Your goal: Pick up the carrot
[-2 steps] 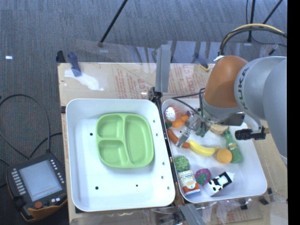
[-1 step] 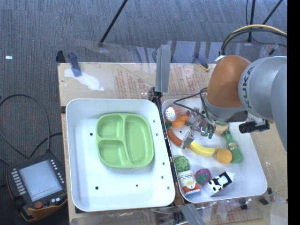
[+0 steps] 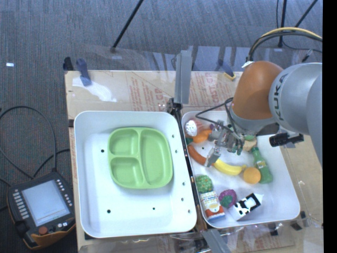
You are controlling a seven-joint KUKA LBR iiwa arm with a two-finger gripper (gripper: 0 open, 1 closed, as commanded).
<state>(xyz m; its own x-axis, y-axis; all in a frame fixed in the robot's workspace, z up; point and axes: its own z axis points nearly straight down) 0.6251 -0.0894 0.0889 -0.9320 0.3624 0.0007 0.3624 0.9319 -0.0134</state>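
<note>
- Carrot (image 3: 195,154) lies in the right bin (image 3: 287,194), near its left wall — right of frame centre.
- Gripper (image 3: 212,159) hangs just right of the carrot, above a banana (image 3: 227,167); jaw state — cannot tell.
- Green tray (image 3: 140,157) sits in the left bin (image 3: 89,194).

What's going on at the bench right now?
The grey KUKA arm is reaching into the right white bin, its gripper low among the toy food, just above the orange carrot near the bin's left wall. A yellow banana and an orange fruit lie beside it. The carrot lies on the bin floor, not lifted. The left white bin holds a green divided plate.
</note>
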